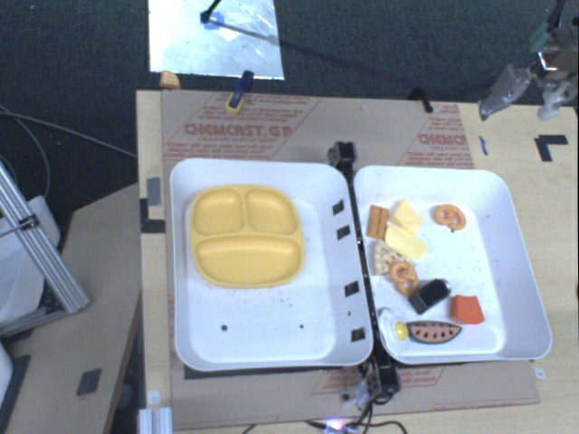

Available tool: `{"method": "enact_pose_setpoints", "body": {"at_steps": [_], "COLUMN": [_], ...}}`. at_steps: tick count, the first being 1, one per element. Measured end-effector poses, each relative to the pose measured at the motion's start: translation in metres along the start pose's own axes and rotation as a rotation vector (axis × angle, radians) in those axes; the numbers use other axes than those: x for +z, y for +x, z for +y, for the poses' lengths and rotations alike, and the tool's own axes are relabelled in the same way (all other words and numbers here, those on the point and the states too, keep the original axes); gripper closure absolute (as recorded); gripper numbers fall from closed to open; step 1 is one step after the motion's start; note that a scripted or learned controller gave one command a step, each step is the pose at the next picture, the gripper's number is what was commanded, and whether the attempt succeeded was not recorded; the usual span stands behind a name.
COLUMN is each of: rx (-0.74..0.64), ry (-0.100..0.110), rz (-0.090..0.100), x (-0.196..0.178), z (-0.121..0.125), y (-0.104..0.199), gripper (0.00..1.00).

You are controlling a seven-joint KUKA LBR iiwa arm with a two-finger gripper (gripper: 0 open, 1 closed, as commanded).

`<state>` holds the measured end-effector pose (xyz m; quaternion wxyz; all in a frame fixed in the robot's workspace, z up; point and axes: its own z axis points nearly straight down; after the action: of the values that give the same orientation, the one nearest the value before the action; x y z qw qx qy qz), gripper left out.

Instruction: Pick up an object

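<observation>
The right bin (507,242) holds several toy foods: a brown cracker (377,221), two pale yellow cheese pieces (404,240), a pretzel (448,216), a second pretzel (403,277), a black block (429,295), an orange-red block (467,309) and a watermelon slice (433,332). My gripper (526,102) hangs at the top right, above the bench beyond the right bin's far corner, well clear of the objects. Its two silver fingers (499,93) stand apart, open, with nothing between them.
The left bin (181,269) carries a yellow divided plate (246,235). A black hinge strip (355,242) runs between the bins. A shiny sheet (217,25) lies on the dark floor behind the bench, and a metal frame (36,242) stands at the left.
</observation>
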<state>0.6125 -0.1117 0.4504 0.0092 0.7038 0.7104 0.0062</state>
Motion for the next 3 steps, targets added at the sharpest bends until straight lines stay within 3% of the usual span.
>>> {"method": "enact_pose_setpoints", "body": {"at_steps": [1, 2, 3], "rx": [0.000, 0.009, -0.010], "ry": [0.013, 0.007, 0.019], "rz": [0.001, -0.001, 0.009], "x": [-0.003, -0.090, -0.085], "z": [-0.003, 0.030, 0.011], "y": [-0.002, -0.036, 0.108], "gripper": [1.00, 1.00, 1.00]}}
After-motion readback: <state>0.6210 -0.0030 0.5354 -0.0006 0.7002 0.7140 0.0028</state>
